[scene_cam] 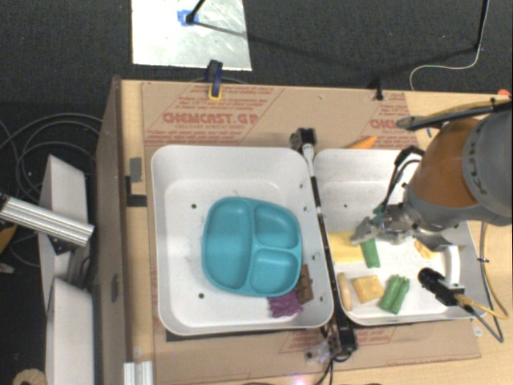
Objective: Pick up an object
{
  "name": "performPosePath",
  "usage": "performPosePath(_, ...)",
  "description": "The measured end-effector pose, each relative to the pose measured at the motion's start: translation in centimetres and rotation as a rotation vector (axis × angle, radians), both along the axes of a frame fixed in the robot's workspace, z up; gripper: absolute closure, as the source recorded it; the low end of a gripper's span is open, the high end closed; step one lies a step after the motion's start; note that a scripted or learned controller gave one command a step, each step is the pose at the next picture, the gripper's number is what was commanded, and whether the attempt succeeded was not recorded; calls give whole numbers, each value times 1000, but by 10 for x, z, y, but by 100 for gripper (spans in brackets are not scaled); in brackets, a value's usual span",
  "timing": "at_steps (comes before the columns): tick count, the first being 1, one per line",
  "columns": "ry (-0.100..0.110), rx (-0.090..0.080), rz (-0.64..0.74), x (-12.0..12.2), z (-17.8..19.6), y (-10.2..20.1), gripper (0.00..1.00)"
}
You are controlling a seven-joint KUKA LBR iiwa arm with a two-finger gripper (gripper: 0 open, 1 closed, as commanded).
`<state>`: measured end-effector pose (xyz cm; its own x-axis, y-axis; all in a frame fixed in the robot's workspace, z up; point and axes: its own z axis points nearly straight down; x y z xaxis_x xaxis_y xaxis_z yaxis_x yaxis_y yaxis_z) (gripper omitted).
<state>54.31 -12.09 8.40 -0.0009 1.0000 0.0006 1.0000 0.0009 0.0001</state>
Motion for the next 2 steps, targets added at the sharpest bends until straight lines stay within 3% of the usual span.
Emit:
performPosePath(1,-2,0,1,1,11,0,100)
performPosePath(2,-15,1,14,70,107,86,100)
